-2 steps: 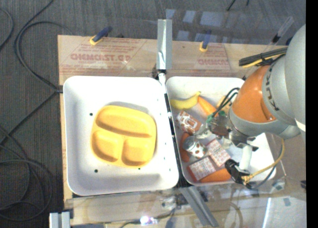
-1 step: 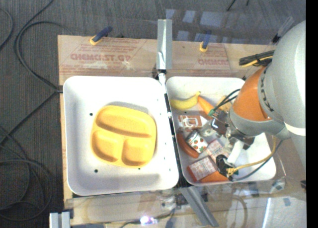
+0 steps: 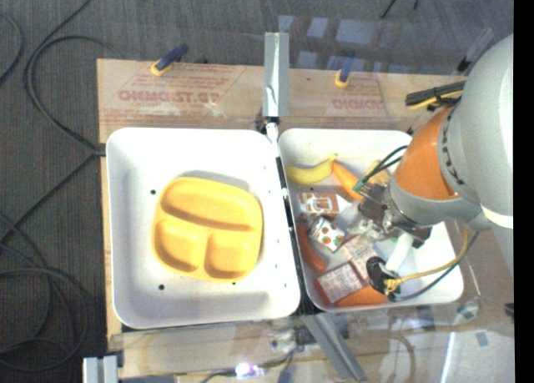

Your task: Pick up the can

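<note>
**Helper:** Where is the can [image 3: 354, 221]?

**Me:** My best guess is the pale grey thing near the middle of the right bin [image 3: 359, 134], just at 9 o'clock from my pincer [image 3: 377, 224]. It is half buried and my wrist covers part of it, so I can't be sure.

**Helper:** Is the pincer holding anything?

**Me:** I can't tell how far open it is, or whether anything is in it. It hangs low over the clutter.

**Helper:** What crowds the spot?

**Me:** A small carton [image 3: 326, 235] with strawberries on it lies just beside the grey thing, at its 9 o'clock. A reddish packet [image 3: 340, 283] sits toward 7 o'clock. The banana [image 3: 313, 172] and the carrot [image 3: 345, 179] lie off at 11 o'clock, apart from it.

**Helper:** So how do you do this well?

**Me:** I centre over the grey thing, not the carton. I turn to close across its round side, go down deep enough for a firm hold, squeeze, and lift straight up. If I drift too far toward 9 o'clock, I judge I'd catch the carton instead.
</note>
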### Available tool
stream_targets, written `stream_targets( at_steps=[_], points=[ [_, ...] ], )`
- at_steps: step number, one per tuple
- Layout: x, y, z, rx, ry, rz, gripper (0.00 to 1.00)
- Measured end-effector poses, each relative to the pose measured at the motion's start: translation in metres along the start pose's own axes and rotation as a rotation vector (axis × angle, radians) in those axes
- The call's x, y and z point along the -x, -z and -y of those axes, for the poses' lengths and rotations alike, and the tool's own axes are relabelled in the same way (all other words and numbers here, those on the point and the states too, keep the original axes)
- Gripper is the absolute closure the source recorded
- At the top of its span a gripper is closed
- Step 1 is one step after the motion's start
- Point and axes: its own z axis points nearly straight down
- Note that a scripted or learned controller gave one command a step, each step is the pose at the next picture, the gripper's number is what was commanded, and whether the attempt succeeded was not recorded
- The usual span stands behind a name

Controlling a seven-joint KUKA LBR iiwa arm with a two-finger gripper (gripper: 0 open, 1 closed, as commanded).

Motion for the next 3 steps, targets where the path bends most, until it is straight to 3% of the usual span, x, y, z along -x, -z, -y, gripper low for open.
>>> stream_targets(
  at_steps=[1,2,3],
  points=[
    [0.060,0.069,-0.006,-0.030,0.028,0.010,1.00],
    [0.060,0.069,-0.006,-0.030,0.028,0.010,0.00],
    [0.059,0.051,-0.004,-0.032,0.107,0.009,0.00]
  ],
)
